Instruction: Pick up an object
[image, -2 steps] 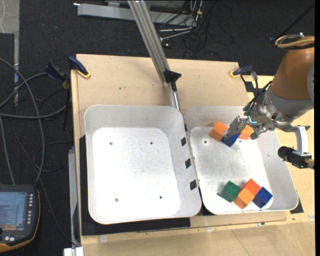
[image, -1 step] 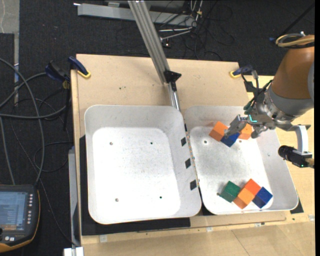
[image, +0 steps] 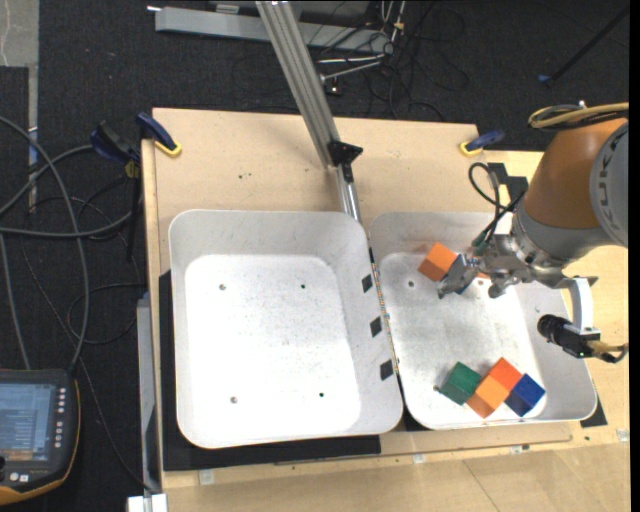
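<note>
hovered in right white bin | jaws spread wide beside small orange cube | green, orange, blue cubes clustered near front

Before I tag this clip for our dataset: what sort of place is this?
Probably a robotics lab or test cell: a wooden bench clamped at its corners, two white bins with colored blocks, a teach pendant and loose cables on the dark floor.

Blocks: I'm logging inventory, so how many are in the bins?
4, all in the right bin: an orange block beside the gripper, and a green block, an orange block and a blue block clustered near the front. The arm may hide more.
</note>
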